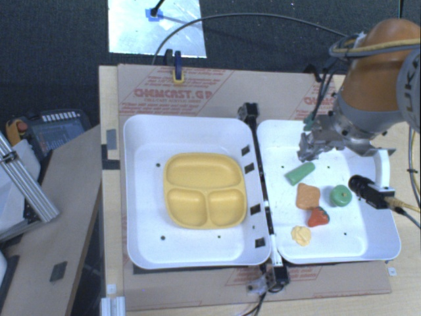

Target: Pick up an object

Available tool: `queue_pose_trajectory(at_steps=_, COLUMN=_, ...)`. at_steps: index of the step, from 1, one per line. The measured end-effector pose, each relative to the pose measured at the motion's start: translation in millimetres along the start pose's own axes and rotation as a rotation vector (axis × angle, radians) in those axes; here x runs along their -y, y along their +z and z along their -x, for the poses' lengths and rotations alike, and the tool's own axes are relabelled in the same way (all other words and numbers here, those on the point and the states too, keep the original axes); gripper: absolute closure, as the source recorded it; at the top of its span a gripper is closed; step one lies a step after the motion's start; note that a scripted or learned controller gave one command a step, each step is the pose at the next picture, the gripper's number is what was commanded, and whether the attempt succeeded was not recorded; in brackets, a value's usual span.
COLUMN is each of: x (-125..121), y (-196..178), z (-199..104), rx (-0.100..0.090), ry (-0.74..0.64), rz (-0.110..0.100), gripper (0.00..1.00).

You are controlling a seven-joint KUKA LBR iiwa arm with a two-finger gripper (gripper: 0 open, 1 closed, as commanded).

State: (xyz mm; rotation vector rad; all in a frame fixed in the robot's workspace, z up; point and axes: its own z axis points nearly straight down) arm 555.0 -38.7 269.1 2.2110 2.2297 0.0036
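My gripper (pixel 308 151) hangs over the right bin (pixel 283 137), near its upper middle. Just below its tips lies a green oblong piece (pixel 300 173), slanted. Further down sit an orange block (pixel 308 196), a green round piece (pixel 340 195), a red piece (pixel 318 218) and a pale yellow lump (pixel 301 235). Nothing shows between the gripper's tips.
The left bin (pixel 141 176) holds a yellow divided plate (pixel 204 189). A black ridge (pixel 258 176) runs between the two bins. The arm's orange and grey body (pixel 378 71) covers the right bin's upper right corner.
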Motion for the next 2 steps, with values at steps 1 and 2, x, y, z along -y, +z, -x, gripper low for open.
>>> queue_pose_trajectory(at_steps=1, x=-14, y=18, z=-56, rx=0.0, ry=0.001, rz=-0.001, gripper=1.0)
queue_pose_trajectory(at_steps=2, x=-27, y=35, z=-110, rx=0.0, ry=-0.001, rz=-0.001, gripper=1.0)
